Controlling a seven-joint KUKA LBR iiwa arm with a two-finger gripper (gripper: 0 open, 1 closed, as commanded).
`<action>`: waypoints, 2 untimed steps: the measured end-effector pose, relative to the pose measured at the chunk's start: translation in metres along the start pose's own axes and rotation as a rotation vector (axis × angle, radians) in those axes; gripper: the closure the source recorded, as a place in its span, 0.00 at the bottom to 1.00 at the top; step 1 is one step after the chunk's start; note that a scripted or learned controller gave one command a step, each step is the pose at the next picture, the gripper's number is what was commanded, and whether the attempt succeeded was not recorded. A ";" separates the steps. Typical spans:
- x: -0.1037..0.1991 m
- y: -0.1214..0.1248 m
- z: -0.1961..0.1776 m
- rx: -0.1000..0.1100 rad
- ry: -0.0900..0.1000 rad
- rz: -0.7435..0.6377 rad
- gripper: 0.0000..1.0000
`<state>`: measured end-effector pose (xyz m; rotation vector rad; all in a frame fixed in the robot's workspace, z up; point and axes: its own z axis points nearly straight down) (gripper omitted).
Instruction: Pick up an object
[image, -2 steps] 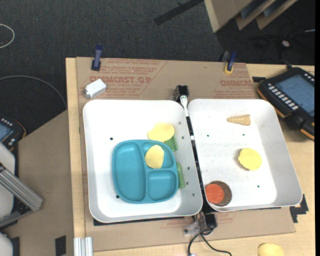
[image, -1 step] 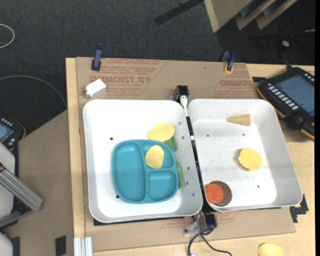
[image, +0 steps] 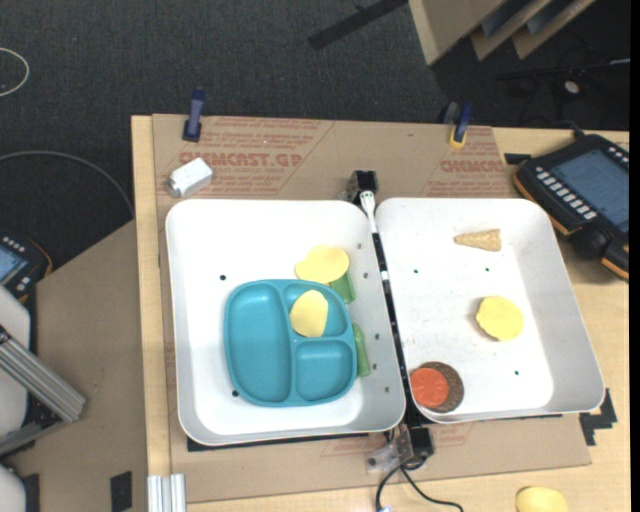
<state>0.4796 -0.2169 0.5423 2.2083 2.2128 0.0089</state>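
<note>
Objects lie spread over the two white bins on the desk (image: 300, 150), whose top is covered by a brown printed sheet. The left bin (image: 190, 300) and the right bin (image: 560, 300) sit side by side, touching along their inner rims. The largest item, a teal divided plate (image: 260, 345), rests in the left bin toward its near edge. A pale yellow disc (image: 322, 265) lies just beyond the plate's far right corner, and a smaller yellow piece (image: 309, 314) sits on the plate's upper right compartment. In the right bin, a yellow round piece (image: 499, 318) lies near the middle. A red disc (image: 432, 386) rests on a brown round base at the near left corner. A small tan wedge (image: 478, 239) lies near the far edge. The pincer's opening cannot be told here.
</note>
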 end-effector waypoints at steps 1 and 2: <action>-0.005 -0.003 0.120 0.026 0.011 0.003 1.00; 0.021 0.000 0.007 0.000 0.001 -0.001 1.00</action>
